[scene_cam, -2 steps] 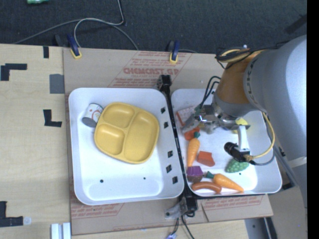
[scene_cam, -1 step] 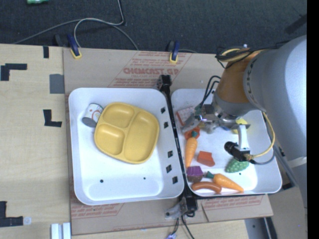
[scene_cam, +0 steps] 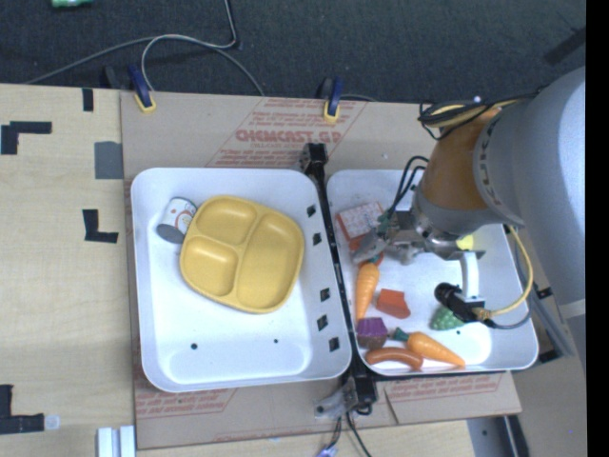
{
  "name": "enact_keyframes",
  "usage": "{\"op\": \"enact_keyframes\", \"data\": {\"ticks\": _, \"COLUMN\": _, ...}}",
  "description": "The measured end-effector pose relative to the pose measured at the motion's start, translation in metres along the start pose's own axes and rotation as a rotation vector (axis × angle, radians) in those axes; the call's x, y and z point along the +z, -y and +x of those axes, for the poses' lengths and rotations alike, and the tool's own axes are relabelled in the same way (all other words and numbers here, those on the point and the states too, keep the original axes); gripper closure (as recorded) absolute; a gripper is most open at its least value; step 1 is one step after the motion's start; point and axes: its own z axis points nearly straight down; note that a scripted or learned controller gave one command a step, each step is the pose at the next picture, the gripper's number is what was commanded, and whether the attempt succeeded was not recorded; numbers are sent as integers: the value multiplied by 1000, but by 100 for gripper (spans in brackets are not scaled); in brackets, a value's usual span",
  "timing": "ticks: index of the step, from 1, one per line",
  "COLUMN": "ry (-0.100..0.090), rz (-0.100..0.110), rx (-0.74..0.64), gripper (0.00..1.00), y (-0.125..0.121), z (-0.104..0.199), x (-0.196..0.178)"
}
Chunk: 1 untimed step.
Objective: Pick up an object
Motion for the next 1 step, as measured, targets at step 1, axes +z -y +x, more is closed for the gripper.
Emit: {"op": "enact_keyframes", "data": {"ticks": 1, "ry": -1, "rz": 2, "rx": 0, "gripper": 0, "y": -30, "z": 6, "x": 1}}
